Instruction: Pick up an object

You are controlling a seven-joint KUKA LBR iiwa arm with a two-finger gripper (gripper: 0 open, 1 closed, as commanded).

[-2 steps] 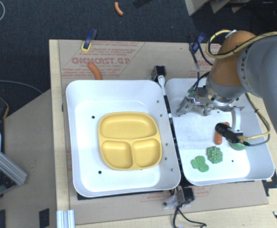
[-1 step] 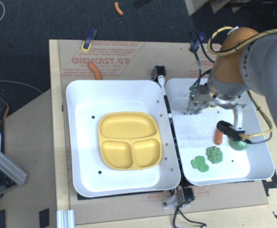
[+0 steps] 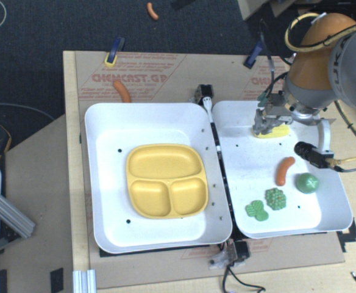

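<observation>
On my bench the left bin (image 3: 99, 163) carries a yellow tray (image 3: 166, 180) with three compartments. Behind that bin, on the cardboard (image 3: 166, 75), an orange sausage (image 3: 122, 91) lies near a blue-and-yellow clamp (image 3: 113, 52). A second blue clamp (image 3: 252, 58) grips the far edge. Another small orange piece (image 3: 152, 11) sits on the dark carpet (image 3: 56, 17) beyond.

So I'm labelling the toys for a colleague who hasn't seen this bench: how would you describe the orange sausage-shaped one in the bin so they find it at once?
Look in the right bin, the one without the yellow tray. Near its right side, below the gripper, lies the sausage, slanted. It is the one orange, elongated piece there; its neighbours are green: a ball to its right and two bumpy pieces below.
</observation>
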